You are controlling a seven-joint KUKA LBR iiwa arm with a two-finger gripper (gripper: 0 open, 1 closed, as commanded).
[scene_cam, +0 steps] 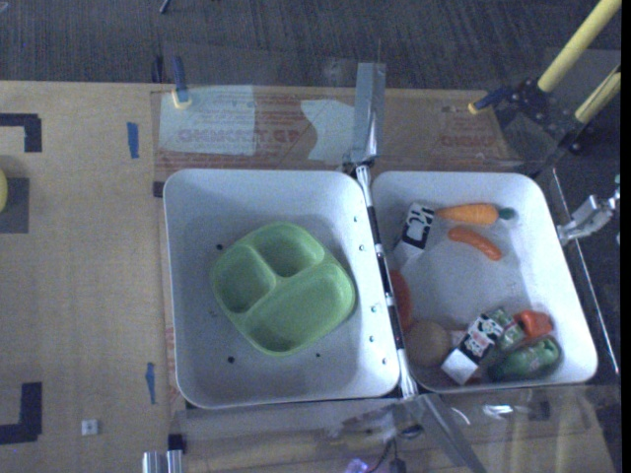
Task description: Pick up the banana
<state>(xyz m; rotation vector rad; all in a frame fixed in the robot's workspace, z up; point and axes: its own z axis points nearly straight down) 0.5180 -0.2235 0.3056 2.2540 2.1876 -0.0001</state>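
No shape here reads plainly as a banana. The right bin (572, 294) holds an orange carrot (471, 213) with a green tip, a smaller orange piece (475, 242), two black-and-white cartons (418, 229) (475, 343), a tan round item (428, 343), a green vegetable (525, 359), a small red-orange piece (535, 323) and a red strip (398, 300) along its left wall. A yellow rounded thing (3, 191) is cut off by the view's left edge, out on the bench; I cannot tell what it is.
The left bin (197, 363) holds a green divided plate (283, 286). A metal divider (371, 116) runs between the bins. Yellow poles (584, 33) slant in at the top right. A pale bracket (590, 217) sits by the right bin's outer rim.
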